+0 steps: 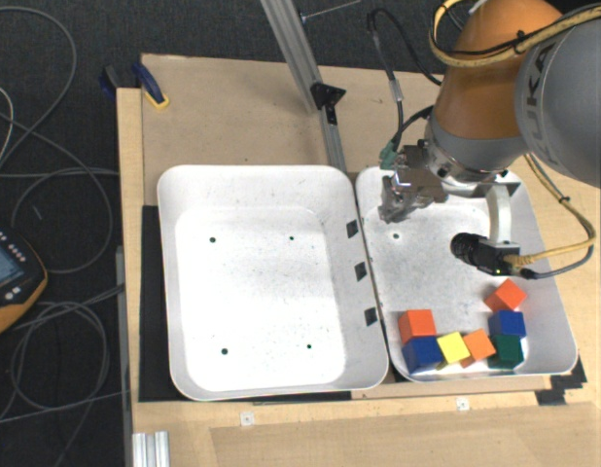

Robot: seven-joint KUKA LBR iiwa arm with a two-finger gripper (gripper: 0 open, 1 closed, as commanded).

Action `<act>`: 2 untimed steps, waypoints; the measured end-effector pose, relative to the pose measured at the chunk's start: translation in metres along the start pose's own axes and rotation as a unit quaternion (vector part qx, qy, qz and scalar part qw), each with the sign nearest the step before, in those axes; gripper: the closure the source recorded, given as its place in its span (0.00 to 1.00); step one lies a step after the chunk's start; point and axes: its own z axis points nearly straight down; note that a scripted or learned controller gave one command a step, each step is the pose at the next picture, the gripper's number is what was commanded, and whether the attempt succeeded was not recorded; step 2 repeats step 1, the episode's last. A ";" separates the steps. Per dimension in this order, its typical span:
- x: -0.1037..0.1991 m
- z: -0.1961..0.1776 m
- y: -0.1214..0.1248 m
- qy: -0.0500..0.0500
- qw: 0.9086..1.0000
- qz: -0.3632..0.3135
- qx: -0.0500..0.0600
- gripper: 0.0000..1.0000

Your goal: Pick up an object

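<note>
gripper [396,205]: upper middle of frame, over right bin [417,261]; open or closed, cannot tell
blocks [461,339]: clustered lower right, well apart from gripper
progress: nothing visibly picked; reach, grasp, lift remain

Two bins side by side on the bench [281,436]: left bin [184,197], right bin [544,290]. Blocks [461,339] cluster in the right bin's near right corner. The gripper [396,210] hangs over that bin's far left part, well apart from the blocks.
</note>
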 end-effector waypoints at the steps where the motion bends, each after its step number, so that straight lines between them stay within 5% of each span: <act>1: 0.045 -0.002 0.025 0.000 1.000 0.000 0.001 1.00; 2: 0.045 -0.002 0.025 0.000 1.000 0.000 0.001 1.00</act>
